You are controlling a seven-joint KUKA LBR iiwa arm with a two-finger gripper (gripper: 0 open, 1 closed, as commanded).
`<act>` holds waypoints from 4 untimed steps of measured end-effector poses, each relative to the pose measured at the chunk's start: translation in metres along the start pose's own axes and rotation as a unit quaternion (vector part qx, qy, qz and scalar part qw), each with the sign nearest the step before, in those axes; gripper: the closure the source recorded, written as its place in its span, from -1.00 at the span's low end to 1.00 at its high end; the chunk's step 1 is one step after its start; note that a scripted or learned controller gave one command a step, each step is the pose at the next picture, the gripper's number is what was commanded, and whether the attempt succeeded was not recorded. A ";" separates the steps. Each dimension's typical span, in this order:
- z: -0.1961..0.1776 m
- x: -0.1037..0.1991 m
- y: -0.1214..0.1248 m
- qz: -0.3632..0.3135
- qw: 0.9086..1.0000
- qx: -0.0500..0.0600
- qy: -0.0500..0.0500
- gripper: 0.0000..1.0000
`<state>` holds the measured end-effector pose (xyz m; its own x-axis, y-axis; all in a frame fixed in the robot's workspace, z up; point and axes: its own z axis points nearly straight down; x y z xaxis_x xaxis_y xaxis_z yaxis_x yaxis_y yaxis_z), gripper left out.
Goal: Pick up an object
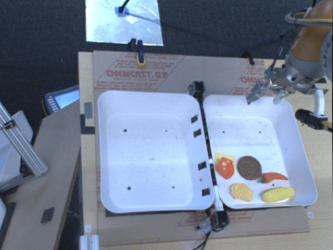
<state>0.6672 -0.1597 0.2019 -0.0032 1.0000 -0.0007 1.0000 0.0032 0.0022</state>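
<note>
The gripper hangs over the far right corner of the right bin, just above its back rim, with its two fingers spread apart and nothing between them. Everything it could pick up lies at the opposite end of that bin, clustered along the near wall: a yellow wedge with a red patch, probably toy cheese or pizza, a round brown disc like a cookie, a red chilli pepper, a small yellow piece with a bumpy surface that may be a waffle or corn chunk, and an ear of corn. From the gripper, the whole group lies toward the camera and a little to the view's left, well apart from it, with bare bin floor between. The corn ear and the chilli both run roughly left to right in the view, so a grasp across their short width would likely want the fingers closing along the near-far direction. The items sit close together, some nearly touching, so a descent onto one could nudge its neighbour. The left bin lies beside, across the divider.
</note>
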 end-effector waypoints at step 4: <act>-0.013 -0.047 -0.070 0.001 1.000 0.001 0.000 1.00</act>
<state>0.5972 -0.2065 0.2150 -0.0006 1.0000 -0.0008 1.0000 0.0006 0.0003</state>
